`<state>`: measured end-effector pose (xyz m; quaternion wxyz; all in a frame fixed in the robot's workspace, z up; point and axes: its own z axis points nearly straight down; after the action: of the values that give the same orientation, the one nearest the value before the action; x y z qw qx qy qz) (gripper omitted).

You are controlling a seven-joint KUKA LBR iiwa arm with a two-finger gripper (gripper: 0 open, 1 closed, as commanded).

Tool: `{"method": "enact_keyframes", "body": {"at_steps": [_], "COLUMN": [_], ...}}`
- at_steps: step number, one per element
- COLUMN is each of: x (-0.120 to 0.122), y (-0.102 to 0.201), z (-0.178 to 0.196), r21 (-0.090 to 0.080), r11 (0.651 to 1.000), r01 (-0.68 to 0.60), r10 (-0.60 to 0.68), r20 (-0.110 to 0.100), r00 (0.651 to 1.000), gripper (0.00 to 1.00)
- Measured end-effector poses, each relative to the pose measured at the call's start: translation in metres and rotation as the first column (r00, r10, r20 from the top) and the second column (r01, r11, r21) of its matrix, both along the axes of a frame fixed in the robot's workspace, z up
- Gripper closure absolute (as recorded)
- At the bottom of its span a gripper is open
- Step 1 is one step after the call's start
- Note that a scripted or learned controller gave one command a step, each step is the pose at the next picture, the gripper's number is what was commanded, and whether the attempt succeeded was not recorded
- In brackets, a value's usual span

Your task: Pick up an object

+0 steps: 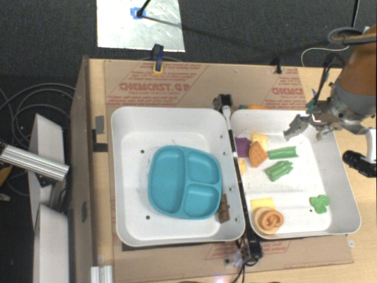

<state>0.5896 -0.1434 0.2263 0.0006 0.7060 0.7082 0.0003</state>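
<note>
The right bin (341, 199) holds several small toys. A yellow block (259, 139), an orange ridged piece (257, 154) and a purple piece (241, 145) lie at its left side. Two green pieces (282, 153) (278, 170) lie in the middle, and a third green piece (319, 203) sits near the right wall. At the front are a yellow block (262, 203) and an orange swirl on a round dish (270, 220). My gripper (307, 130) hovers over the bin's back right part, open, with nothing between its fingers, up and right of the green pieces.
The left bin (126, 158) holds a teal divided plate (184, 181). A brown piece (224, 208) lies at the divider between the bins. An orange object (257, 107) sits just behind the right bin. Cables and a metal rail lie left of the bench.
</note>
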Motion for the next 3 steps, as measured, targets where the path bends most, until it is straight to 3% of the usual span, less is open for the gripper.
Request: {"method": "enact_keyframes", "body": {"at_steps": [1, 2, 3], "x": [-0.026, -0.026, -0.025], "y": [-0.009, 0.011, 0.01], "z": [-0.109, -0.144, -0.131], "r21": [0.002, 0.001, 0.0], "r11": [1.0, 1.0, 1.0], "r01": [0.003, -0.001, -0.001], "r10": [-0.003, 0.001, 0.001], "r20": [-0.011, -0.002, 0.002], "r00": [1.0, 1.0, 1.0], "gripper": [0.0, 0.0, 1.0]}}
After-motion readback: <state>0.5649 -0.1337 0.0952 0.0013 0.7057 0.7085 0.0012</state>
